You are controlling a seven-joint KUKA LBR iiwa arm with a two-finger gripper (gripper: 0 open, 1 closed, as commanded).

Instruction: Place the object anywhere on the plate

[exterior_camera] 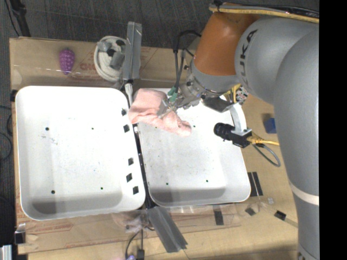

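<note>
Pink cloth (154, 110) touching end effector (169, 105)

Slanted overhead view of both bins (70, 145)

We see two white bins — the left bin (70, 150) and the right bin (190, 167) — both speckled with small dark dots. A pale pink cloth (157, 114) lies in the right one. The arm (276, 64) is grey with an orange band (219, 42). The counter (38, 56) is tan — on it sits a purple object (66, 60).
</note>
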